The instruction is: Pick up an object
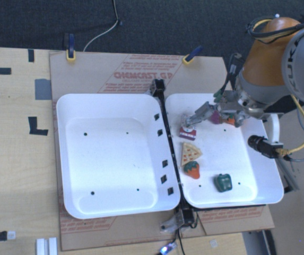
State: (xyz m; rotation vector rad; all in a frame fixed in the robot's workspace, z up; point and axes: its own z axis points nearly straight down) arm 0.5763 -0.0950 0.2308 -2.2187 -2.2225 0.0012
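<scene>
The gripper (190, 122) reaches low over the right bin (258, 193), near its left wall; whether its fingers are open I cannot tell. Just beneath lies a small red-and-white toy (188, 134), then a wedge (190, 153), a strawberry (193, 169) and a green pepper (223, 182).

Before you, two bins sit side by side on the table (14, 142), the left bin (109, 153) touching the right bin (247, 158). In the right bin, a small packet (188, 133) lies near the divider, a wedge (190, 153) just in front of it, a strawberry (193, 169) nearer still, a pepper (223, 182) to its right. The hand (190, 122) hangs over the packet.
</scene>
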